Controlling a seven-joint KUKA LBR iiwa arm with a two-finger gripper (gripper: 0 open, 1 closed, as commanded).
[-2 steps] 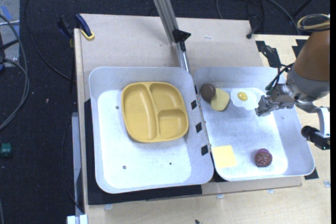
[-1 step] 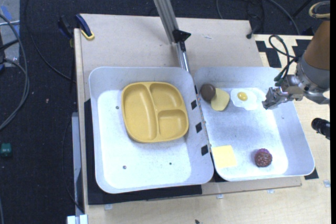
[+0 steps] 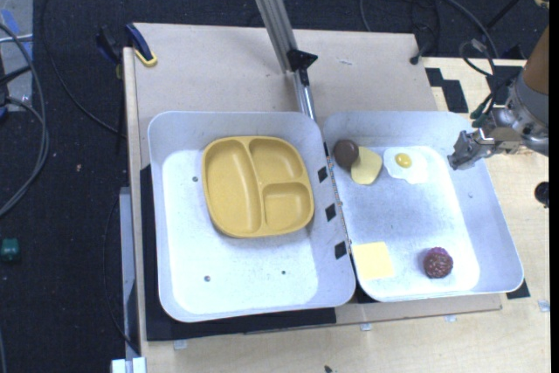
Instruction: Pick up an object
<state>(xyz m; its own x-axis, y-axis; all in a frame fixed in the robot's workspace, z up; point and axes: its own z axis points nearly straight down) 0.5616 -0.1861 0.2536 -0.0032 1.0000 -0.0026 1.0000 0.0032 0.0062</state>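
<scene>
The right bin (image 3: 472, 214) holds a brown round piece (image 3: 346, 153), a pale yellow piece (image 3: 367, 167), a fried egg (image 3: 406, 163), a yellow cheese square (image 3: 373, 260) and a dark red berry-like ball (image 3: 438, 262). My gripper (image 3: 463, 153) hangs at the bin's upper right edge, right of the egg and apart from it. Nothing shows between its fingers.
The left bin (image 3: 175, 275) holds a yellow divided plate (image 3: 258, 186). A slanted metal pole (image 3: 272, 4) crosses the bench's back edge toward the gap between the bins. Cables lie on the dark floor around the bench.
</scene>
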